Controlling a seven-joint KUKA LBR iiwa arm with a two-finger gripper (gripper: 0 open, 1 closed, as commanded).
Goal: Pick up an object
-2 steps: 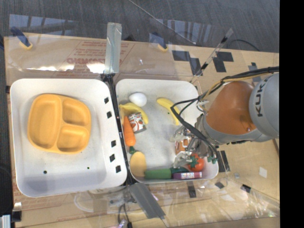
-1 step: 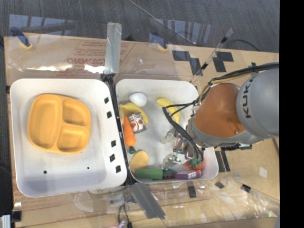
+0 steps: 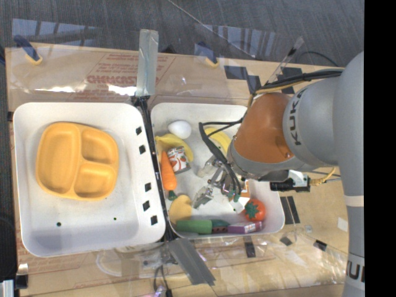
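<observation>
Left bin (image 3: 25,166): white, shallow. 1 yellow divided plate (image 3: 77,160) with 3 compartments lies in its upper-left part, flat, well apart from the bin's right wall.

A strip of grey tape (image 3: 147,64) runs up from the seam between the 2 bins.

Right bin (image 3: 204,110): white, crowded along its left and lower sides. From the left wall inward:
- an orange carrot (image 3: 168,171), lying lengthwise along the wall;
- a small can with a red and white label (image 3: 178,159) just beside the carrot, a banana (image 3: 168,143) above it;
- a white egg (image 3: 180,129) near the top;
- a yellow pear-like fruit (image 3: 179,206) near the lower left corner;
- a green vegetable (image 3: 193,226) along the bottom wall, a purple item (image 3: 241,229) to its right, too small to identify;
- a red tomato-like piece with a green top (image 3: 254,210) near the lower right corner.

Gripper (image 3: 210,187): down inside the right bin, over the bare middle of the floor, between the can and the red piece. The metal fingers look spread apart, with nothing seen between them. The pear-like fruit lies near the fingertips, not touching.

Above it, the orange band (image 3: 263,132) and grey arm (image 3: 322,122) come in from the right, covering the bin's upper-right part. Part of a second yellow piece (image 3: 221,142) shows at the band's edge.
</observation>
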